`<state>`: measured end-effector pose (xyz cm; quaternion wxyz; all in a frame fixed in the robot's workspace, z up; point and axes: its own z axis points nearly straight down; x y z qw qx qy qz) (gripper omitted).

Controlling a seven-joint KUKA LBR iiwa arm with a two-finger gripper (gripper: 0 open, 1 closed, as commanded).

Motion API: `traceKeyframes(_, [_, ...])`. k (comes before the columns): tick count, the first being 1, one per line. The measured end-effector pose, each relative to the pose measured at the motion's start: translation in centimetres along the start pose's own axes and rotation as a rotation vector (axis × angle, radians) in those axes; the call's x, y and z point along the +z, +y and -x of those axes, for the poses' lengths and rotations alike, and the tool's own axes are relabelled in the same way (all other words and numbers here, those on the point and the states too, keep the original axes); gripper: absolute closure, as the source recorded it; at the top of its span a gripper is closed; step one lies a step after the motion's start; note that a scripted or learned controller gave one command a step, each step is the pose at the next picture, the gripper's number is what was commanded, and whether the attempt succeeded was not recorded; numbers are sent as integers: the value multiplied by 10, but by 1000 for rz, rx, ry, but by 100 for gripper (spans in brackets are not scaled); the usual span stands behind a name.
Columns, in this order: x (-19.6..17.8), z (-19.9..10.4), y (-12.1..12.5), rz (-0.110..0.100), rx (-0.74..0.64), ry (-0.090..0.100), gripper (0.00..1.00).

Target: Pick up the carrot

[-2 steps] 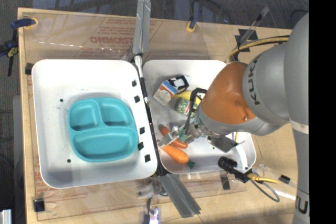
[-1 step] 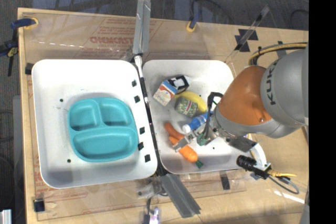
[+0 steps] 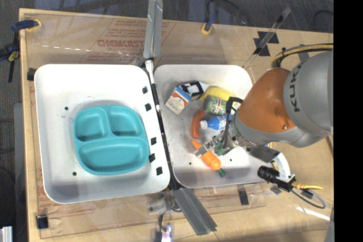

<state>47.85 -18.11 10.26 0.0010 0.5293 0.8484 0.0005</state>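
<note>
Reaching low into the right bin (image 3: 244, 73), the gripper (image 3: 218, 144) hangs just above the carrot (image 3: 211, 161).

Lying near the bin's front wall, the carrot appears to rest on the bin floor, its orange body showing just below the gripper. Whether the claw is wide, narrow or closed on anything cannot be told from this slanted view, so no grasp can be claimed. Behind it sit a small carton (image 3: 177, 100), a green can (image 3: 216, 105) and a curved orange piece (image 3: 196, 123). In the left bin (image 3: 51, 88) lies a teal divided plate (image 3: 110, 139). By my judgement the approach is made; gripping and lifting remain.
</note>
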Motion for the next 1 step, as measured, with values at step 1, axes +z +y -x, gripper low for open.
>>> traceKeyframes(1, [-96,-40,19,-1,-12,1,100])
